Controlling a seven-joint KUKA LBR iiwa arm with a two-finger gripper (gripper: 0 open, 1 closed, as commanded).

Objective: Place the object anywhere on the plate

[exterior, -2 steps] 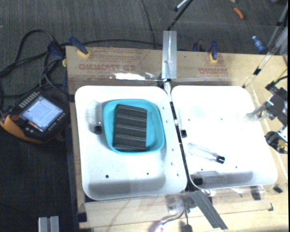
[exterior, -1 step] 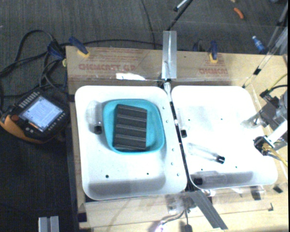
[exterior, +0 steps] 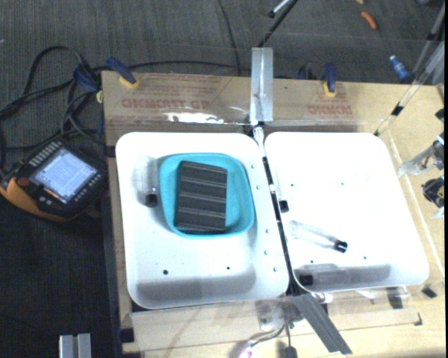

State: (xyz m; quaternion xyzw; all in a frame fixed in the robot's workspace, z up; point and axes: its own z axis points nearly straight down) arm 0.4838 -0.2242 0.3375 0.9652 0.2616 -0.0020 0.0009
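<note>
Dark ribbed block (exterior: pixel 201 197) is lying flat on the blue plate (exterior: pixel 241 200) in the left bin (exterior: pixel 194 282), its long axis running roughly top to bottom of the frame. Placement looks done. A clear tube (exterior: pixel 318 237) is lying in the right bin (exterior: pixel 358 162). Blurry parts at the right edge are probably the gripper (exterior: pixel 433 185), sitting well right of the block. Open or closed: can't tell, and nothing is seen held.

Look at the far right edge: a small bit, maybe your end effector (exterior: pixel 431 179), peeks in there, too blurry to tell more.
</note>
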